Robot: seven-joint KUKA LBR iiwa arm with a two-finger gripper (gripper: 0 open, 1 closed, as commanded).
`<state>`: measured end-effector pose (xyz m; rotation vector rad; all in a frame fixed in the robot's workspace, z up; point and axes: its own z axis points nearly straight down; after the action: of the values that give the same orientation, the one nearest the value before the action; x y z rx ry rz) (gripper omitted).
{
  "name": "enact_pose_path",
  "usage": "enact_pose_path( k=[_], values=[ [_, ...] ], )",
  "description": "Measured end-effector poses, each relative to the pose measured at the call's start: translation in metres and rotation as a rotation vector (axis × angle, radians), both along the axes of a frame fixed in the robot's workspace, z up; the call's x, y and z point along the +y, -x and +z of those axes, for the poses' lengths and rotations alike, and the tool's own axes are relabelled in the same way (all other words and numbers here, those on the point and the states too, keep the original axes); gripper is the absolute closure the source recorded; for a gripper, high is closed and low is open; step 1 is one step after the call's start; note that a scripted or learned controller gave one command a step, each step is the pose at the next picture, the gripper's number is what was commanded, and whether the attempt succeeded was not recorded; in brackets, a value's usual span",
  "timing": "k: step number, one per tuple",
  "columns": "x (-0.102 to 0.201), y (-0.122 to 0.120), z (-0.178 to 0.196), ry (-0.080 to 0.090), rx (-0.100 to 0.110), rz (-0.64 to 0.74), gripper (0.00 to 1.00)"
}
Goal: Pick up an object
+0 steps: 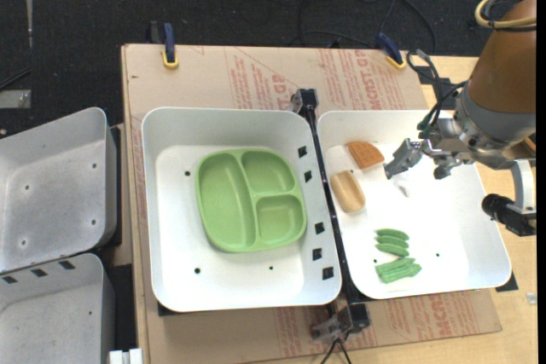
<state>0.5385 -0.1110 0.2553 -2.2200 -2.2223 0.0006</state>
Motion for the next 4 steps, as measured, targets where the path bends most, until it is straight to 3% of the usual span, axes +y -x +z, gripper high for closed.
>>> enact_pose_path(
  k=[3,4],
  values=[
    [-0.002,-0.018,-0.148,0.000,0.004,-0.003,0.00],
    [-0.002,-0.020,-0.134,0.000,0.000,-0.004,1.00]
  ],
)
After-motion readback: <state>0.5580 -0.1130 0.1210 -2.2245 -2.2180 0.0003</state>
